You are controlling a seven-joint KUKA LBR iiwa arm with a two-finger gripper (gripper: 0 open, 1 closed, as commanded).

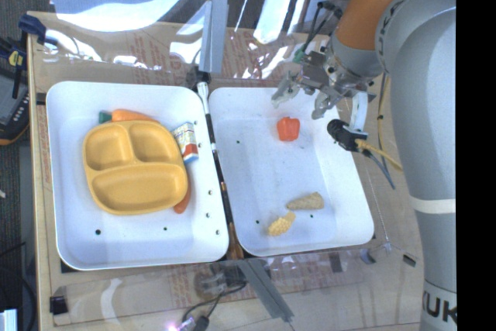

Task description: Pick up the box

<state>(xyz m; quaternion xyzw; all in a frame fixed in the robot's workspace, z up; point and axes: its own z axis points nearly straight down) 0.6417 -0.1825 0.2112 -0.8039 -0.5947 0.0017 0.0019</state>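
The box (186, 142) is a small white carton with red and blue print. It lies in the left bin (66, 101), against the right rim of a yellow divided tray (136, 165). My gripper (299, 102) hangs over the back of the right bin (256, 174), far to the right of the box. Its fingers (280, 94) are spread open with nothing between them. A small red pepper (287, 128) sits just in front of the gripper.
An orange carrot (128, 115) pokes out behind the yellow tray, and another orange tip (181, 203) shows at the tray's front right. Two yellowish food pieces (305, 202) (281, 224) lie near the front of the right bin. The ridge between the bins (215, 163) runs beside the box.
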